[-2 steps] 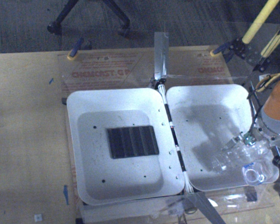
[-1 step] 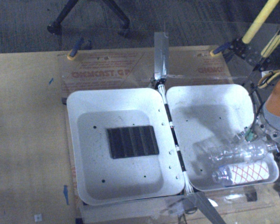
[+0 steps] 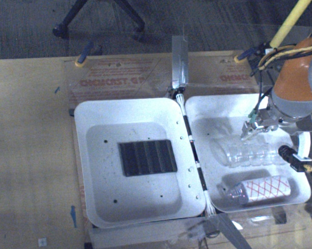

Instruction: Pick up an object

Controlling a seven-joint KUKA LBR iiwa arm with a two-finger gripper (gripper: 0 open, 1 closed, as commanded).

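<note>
Tabletop point(image 3: 31, 155): light wood, carrying 2 shallow white bins side by side.

Left bin point(image 3: 92, 120): holds 1 dark ribbed rectangular tray point(image 3: 147, 157), lying flat near the centre of the bin floor, its ribs running toward and away from the camera.

Right bin point(image 3: 208, 110): holds 2 objects. A clear plastic bottle point(image 3: 251, 155) lies on its side across the middle of the bin; its outline is faint against the white floor, so its exact ends are hard to fix. Nearer the front wall lies a second bottle with a red-and-white lattice label point(image 3: 264, 188), also on its side, cap end pointing toward the left bin. The 2 bottles sit near each other but apart.

Arm: the grey arm with its orange band point(image 3: 295, 81) enters from the right and reaches over the right bin's far right part.

Tool point(image 3: 249, 130): positioned over the right bin, just above and behind the clear bottle's upper edge. Whether its tips are spread or pressed together cannot be told from this angle. Nothing is seen between them. Contact with the clear bottle cannot be confirmed.

A yellow rod point(image 3: 294, 14) crosses the upper right corner.
</note>
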